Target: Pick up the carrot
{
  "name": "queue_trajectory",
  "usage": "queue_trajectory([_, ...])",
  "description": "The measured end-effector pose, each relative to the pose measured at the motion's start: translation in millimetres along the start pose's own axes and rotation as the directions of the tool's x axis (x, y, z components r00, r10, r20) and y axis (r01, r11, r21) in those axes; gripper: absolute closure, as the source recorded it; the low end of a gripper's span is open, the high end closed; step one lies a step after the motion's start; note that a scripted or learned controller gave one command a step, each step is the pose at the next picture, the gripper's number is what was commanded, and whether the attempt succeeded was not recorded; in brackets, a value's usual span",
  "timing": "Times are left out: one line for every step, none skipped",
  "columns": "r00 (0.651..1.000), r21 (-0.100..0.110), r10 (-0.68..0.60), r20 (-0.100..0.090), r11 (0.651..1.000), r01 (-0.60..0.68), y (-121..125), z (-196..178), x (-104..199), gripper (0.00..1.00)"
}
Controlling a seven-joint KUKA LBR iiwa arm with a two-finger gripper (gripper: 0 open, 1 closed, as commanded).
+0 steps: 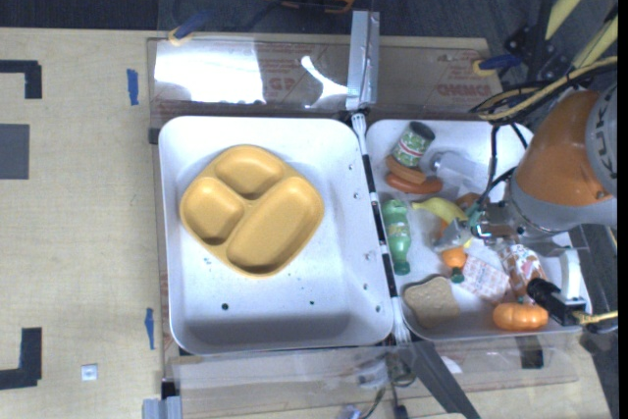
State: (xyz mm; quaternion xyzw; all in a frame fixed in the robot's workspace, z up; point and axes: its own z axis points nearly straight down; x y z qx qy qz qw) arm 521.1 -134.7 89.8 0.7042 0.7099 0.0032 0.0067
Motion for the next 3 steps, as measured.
queue_trajectory([0.953,0.010,0.302,0.000,0.953,-0.302,5,4,1,0.00])
queue_trajectory([0.953,0.009,0.303,0.000,0.953,-0.303,4,-6,1,1.00])
queue_trajectory([0.900,0.019,0.435,0.004,0.900,-0.435,73,-93,59,1.00])
